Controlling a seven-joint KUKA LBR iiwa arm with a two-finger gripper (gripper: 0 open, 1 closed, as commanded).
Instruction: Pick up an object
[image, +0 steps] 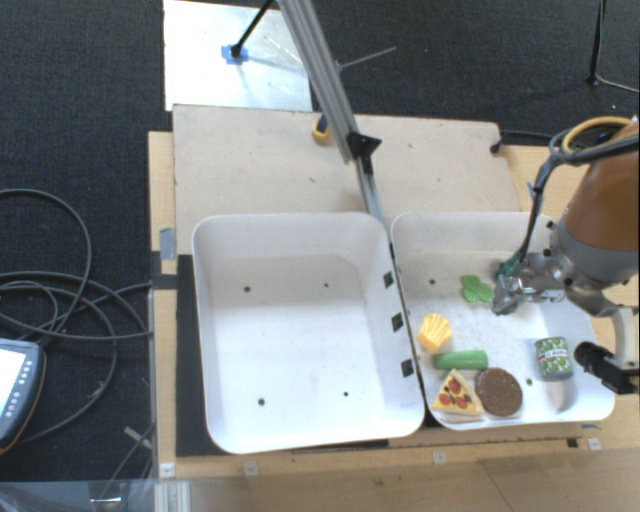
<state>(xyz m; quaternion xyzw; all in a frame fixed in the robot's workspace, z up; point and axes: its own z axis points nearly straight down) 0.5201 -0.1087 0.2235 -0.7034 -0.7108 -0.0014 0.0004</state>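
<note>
My metal two-finger gripper (507, 300) hangs inside the right shallow white plastic bin (440, 235), just beside a small green leaf-shaped toy (476, 290). Its state I cannot tell.

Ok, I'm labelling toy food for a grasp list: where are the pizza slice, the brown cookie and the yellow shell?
pizza slice (457, 394), camera view, middle of its topping.
brown cookie (498, 392), camera view, centre of its top.
yellow shell (434, 330), camera view, ribbed middle.
</note>
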